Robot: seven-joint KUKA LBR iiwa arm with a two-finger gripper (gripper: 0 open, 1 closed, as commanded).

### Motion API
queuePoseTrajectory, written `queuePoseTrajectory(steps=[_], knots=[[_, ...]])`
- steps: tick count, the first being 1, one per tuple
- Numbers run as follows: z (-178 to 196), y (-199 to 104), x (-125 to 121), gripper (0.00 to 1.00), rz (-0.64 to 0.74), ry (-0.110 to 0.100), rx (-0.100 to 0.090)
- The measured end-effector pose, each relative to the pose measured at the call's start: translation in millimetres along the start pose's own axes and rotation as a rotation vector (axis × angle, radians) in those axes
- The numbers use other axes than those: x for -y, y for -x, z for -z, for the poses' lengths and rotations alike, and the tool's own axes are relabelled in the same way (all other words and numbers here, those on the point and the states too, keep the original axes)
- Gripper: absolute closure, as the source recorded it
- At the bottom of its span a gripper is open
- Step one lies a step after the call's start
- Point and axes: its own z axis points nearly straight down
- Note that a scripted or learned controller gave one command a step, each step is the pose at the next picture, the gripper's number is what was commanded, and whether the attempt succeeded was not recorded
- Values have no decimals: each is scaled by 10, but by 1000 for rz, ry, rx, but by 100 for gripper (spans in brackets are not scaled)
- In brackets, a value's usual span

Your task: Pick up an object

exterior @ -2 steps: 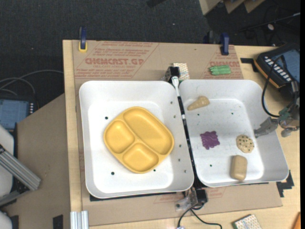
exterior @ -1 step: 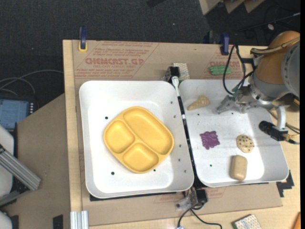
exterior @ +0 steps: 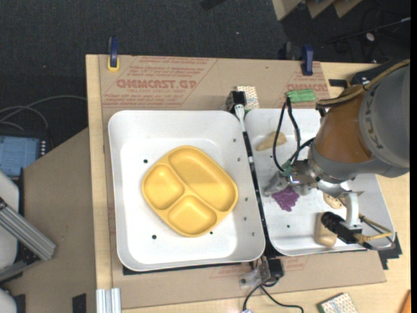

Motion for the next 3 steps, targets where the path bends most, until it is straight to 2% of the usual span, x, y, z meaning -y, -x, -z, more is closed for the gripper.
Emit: queuePoseTrajectory(steps=[1, 2, 3], knots=[[2, 509, 482, 0, -8, 5, 5], [14, 139, -388, 0, 2, 18, 7], [2, 350, 280, 0, -6, 5, 4]])
